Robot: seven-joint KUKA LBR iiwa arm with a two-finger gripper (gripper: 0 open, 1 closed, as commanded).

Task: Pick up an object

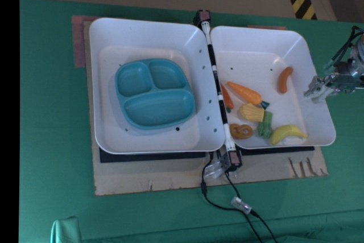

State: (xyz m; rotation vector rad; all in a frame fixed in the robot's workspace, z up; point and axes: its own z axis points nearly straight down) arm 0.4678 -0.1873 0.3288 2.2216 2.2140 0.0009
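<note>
Over the right rim: my gripper [317, 91] hangs just outside the right bin [259, 42], past its right wall. It touches none of the toys.
Fingers: I see two small tips pointing left with a little gap between them. Nothing is in the gap, so my gripper is open and holds no toy.
Arm: my grey arm [351, 68] comes in from the right side, with thin cables by it.
Nearest toy: an orange sausage [284, 79] lies in the right bin, close to my gripper but apart from it.
Middle of the right bin: a long carrot [244, 92] lies at a slant. A second, smaller orange carrot [226, 98] lies by the left wall.
Front of the right bin: a yellow corn cob [251, 112], a green veggie [265, 124], a yellow banana [287, 134] and a brown pretzel [241, 131] sit close together. The corn touches the green veggie, and the banana lies just beside it.
Left bin: the left bin [142, 31] holds a blue plate [154, 94] with three parts. It lies flat.
Under it all: both bins sit on brown cardboard [170, 184] on a green cloth [51, 122]. A black cable [219, 202] runs off the front.
</note>
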